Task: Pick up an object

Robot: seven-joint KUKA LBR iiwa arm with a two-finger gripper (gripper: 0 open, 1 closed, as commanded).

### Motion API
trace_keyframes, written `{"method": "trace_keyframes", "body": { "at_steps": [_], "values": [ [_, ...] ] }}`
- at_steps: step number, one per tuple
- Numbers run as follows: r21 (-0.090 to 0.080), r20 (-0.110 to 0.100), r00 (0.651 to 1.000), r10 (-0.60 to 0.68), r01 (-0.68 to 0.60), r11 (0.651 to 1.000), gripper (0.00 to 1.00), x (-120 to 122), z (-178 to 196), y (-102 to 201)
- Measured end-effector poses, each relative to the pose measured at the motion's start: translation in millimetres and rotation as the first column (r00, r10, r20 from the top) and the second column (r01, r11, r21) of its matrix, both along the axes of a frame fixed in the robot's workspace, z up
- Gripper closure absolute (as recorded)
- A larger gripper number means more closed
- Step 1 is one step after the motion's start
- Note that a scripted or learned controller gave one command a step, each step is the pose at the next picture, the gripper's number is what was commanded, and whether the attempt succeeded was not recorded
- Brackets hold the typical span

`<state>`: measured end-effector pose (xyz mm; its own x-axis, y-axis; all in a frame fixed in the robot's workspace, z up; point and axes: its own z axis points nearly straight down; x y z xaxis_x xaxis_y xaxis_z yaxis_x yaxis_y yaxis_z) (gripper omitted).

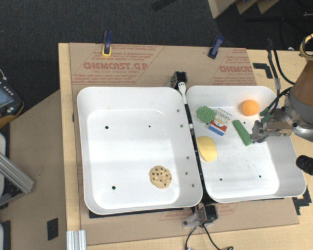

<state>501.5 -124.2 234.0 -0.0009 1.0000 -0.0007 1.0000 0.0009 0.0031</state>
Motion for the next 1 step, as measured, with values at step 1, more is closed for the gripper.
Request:
{"method": "trace_keyframes", "body": {
  "at_steps": [1],
  "values": [
    [0.002,-0.005,1.000,-0.004,0.004,1.000,1.00,-23.2,1.4,-32.3]
  ]
}}
